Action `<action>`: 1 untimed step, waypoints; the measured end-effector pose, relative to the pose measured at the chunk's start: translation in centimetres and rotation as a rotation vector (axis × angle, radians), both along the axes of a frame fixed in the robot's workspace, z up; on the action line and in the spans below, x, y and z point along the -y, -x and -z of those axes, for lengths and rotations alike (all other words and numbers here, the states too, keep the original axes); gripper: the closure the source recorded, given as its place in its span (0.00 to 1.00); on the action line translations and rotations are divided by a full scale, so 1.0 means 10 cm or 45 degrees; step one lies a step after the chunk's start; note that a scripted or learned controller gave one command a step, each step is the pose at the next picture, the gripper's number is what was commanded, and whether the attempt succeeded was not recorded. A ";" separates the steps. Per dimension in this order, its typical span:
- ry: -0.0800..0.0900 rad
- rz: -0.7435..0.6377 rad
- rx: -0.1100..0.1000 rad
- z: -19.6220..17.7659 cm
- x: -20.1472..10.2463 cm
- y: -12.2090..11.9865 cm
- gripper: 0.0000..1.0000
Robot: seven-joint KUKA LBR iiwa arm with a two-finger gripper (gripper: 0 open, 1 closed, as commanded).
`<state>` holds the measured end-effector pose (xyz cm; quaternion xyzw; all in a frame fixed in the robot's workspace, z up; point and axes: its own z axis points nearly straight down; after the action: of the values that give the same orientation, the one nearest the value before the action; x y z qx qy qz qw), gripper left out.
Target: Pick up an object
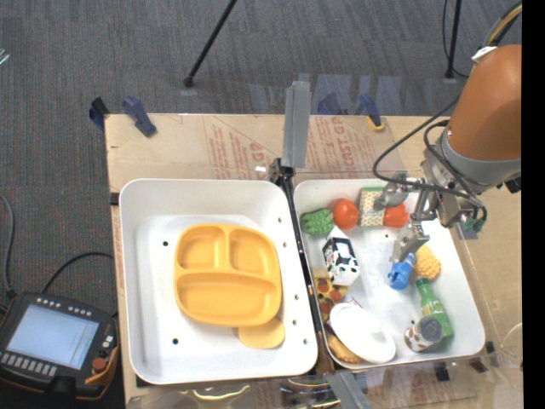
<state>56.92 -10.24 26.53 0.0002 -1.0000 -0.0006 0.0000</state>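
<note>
We see the gripper (410, 244) low in the right bin (471, 301), its 2 fingers slightly apart and clamped on nothing. The blue bottle (400, 272) lies just below the fingertips, beside the corn (427, 264).

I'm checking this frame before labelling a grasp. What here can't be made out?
- Gripper: fingers too small and cluttered in the camera view to tell whether open or shut, or touching the blue toy.
- Yellow disc: partly hidden under the tray.
- Pizza toy: partly covered by the milk carton.
</note>
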 end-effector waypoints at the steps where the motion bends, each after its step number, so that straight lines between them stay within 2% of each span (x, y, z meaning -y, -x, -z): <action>1: -0.003 0.096 -0.018 1.18 0.17 0.35 0.00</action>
<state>53.45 -11.96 14.73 -0.0375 -0.9993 -0.0019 0.0072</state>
